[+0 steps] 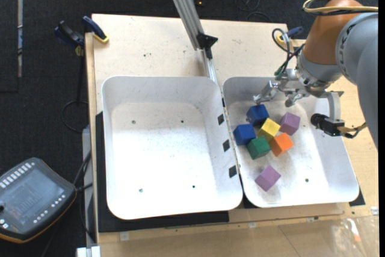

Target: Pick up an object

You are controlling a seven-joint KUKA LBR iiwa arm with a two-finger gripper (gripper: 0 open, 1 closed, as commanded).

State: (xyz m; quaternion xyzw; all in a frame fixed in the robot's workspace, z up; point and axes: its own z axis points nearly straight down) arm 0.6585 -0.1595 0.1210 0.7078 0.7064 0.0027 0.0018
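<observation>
Gripper (pixel 283 92) hangs over the right bin (pixel 337 180), just above the blue cube (pixel 258 113). Honestly can't tell how its business end stands, it's a blurry tangle. The other blocks cluster right below that cube.

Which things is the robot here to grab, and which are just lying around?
For the job:
- gripper
- right bin
- blocks in it: two blue, yellow, green, orange, two purple

Just lying about:
- left bin
- blue clamp
- handheld controller
</observation>
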